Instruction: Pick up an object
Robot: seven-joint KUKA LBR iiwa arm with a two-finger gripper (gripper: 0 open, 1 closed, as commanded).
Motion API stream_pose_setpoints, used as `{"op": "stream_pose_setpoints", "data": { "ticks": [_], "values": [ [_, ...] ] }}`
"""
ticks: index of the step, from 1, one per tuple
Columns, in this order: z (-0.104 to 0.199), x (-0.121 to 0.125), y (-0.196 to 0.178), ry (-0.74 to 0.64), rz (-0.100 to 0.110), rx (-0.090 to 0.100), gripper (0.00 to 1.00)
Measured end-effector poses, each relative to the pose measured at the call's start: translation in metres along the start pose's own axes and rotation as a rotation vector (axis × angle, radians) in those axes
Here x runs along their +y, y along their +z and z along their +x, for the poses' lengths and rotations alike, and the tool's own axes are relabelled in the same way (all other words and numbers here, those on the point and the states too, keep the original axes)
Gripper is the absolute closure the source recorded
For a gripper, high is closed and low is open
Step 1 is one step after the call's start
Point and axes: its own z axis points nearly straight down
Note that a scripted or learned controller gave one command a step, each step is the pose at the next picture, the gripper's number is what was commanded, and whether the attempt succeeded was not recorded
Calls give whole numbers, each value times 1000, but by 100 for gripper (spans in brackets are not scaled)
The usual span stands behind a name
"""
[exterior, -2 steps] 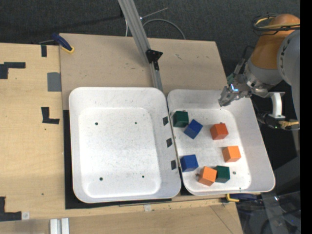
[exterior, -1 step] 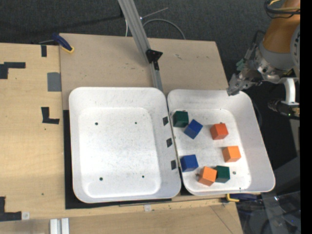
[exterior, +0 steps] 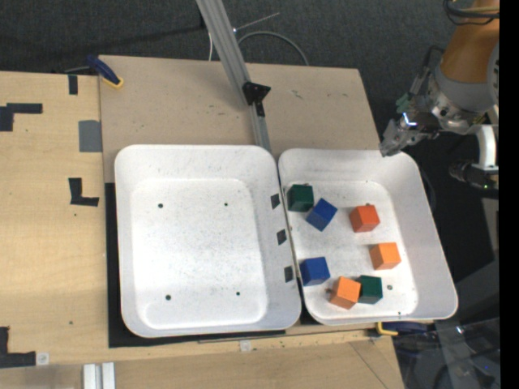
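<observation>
white bins, orange, blue, green cubes

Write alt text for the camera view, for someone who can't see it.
Seven small blocks, orange, blue and green, lie in the right bin, beside the left bin. The arm's end effector hovers off that bin's far right corner, holding nothing.

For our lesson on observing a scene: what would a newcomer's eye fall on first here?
The bright blocks in the right bin: two blue, three orange or red, two dark green. One orange block touches a green one near the front. The arm's tool hovers over that bin's far right corner.
</observation>
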Motion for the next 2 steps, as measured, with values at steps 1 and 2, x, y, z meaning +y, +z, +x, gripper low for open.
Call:
{"op": "stream_pose_setpoints", "data": {
  "ticks": [1, 2],
  "values": [
    [56, 3, 11, -5, 3, 1, 100],
    [115, 5, 2, -6, 1, 2, 100]
  ]
}}
